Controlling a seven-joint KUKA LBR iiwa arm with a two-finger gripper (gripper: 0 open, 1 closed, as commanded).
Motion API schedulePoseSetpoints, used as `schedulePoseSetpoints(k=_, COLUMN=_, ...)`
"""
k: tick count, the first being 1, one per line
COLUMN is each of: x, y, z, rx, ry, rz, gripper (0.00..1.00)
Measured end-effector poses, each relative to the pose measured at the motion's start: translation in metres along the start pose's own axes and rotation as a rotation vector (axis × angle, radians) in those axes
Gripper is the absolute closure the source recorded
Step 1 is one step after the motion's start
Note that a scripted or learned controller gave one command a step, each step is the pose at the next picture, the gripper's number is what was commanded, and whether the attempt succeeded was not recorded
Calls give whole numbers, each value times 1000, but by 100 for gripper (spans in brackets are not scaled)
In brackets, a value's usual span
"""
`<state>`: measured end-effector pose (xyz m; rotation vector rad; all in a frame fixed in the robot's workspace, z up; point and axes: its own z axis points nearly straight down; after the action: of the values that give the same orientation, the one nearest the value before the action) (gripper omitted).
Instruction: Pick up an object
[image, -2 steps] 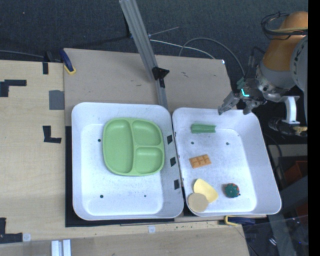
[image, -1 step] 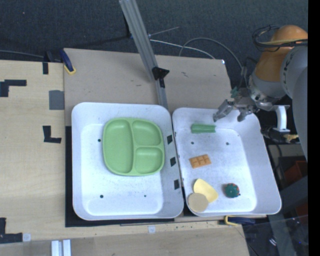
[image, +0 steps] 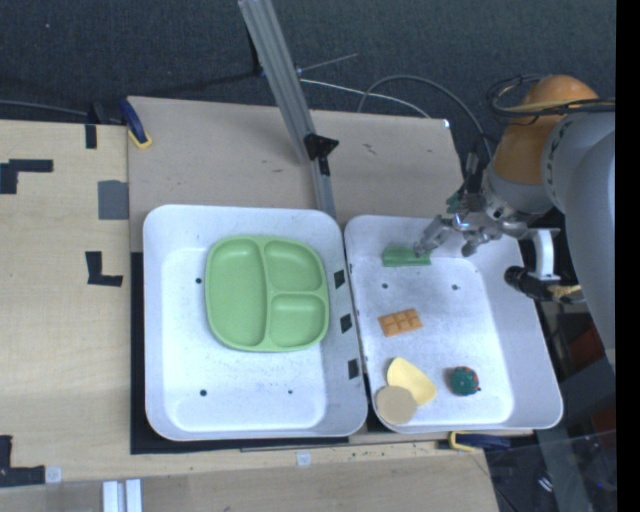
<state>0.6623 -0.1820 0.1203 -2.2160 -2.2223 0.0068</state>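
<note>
My gripper (image: 452, 240) hangs over the far edge of the right bin (image: 520, 350), with its fingers spread open and nothing between them. A flat green block (image: 404, 257) lies just left of the left fingertip (image: 433, 241), close to it or touching. Nearer the front of the same bin lie an orange waffle-like piece (image: 400, 322), a yellow wedge (image: 414, 379), a tan disc (image: 395, 404) and a small green and red ball (image: 462, 380).
The left bin (image: 170, 380) holds a light green divided plate (image: 268, 293). A grey metal pole (image: 290, 95) slants down to the wall between the bins. The arm (image: 560, 150) and cables crowd the back right corner.
</note>
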Motion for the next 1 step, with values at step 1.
schedulePoseSetpoints(k=1, x=1, y=0, z=32, rx=-3, ry=-1, rz=0, gripper=0)
